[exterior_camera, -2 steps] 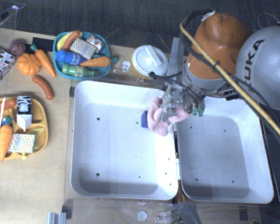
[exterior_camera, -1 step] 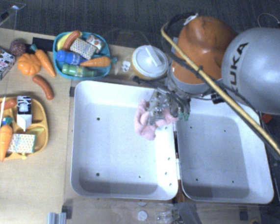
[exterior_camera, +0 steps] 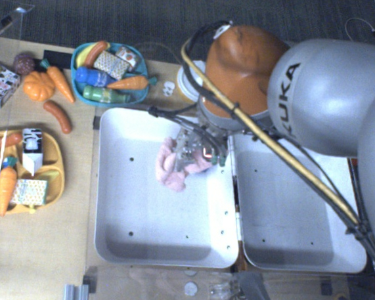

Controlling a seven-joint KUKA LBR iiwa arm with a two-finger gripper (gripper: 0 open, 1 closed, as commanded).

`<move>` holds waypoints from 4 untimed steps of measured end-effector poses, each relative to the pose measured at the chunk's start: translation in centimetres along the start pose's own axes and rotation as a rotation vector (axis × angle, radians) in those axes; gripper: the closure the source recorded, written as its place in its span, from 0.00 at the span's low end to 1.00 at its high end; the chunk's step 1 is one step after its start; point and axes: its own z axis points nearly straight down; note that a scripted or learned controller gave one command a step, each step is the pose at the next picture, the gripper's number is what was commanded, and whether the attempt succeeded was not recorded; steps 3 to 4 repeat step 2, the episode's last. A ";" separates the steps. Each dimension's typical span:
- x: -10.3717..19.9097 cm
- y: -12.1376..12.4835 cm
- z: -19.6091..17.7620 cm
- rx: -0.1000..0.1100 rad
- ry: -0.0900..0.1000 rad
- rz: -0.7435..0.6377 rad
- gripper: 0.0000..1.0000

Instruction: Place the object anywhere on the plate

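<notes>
- Camera view, nearest part: the wooden counter [exterior_camera: 32, 256] carries two shallow white bins side by side, the left bin [exterior_camera: 165, 243] and the right bin [exterior_camera: 297, 249], their inner walls touching along the middle.
- On the left of the counter sits a yellow plate [exterior_camera: 56, 173] with dividers, holding a toy carrot [exterior_camera: 6, 184], a patterned box [exterior_camera: 30, 191] and other small toy foods.
- Farther in, a pink cloth [exterior_camera: 171, 167] lies crumpled in the far part of the left bin, toward its right wall, well apart from the yellow plate.
- The hand [exterior_camera: 197, 155] is down at the right edge of the pink cloth, touching or overlapping it; I cannot tell whether it is spread or pinching the cloth.
- Above the hand rise the orange band [exterior_camera: 242, 59] and the grey arm [exterior_camera: 338, 88], reaching in from the right, with a yellow cable [exterior_camera: 286, 155] running along it.
- Farthest back on the left stand a blue bowl [exterior_camera: 90, 95] of toy foods, a small orange pumpkin [exterior_camera: 36, 87] and a red sausage [exterior_camera: 59, 116].
</notes>
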 end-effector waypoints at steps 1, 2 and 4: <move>1.5 4.9 -1.0 0.000 0.000 0.001 1.00; 1.5 4.9 -1.0 -0.001 0.000 0.001 0.00; 1.5 4.9 -1.0 -0.001 0.000 0.001 0.00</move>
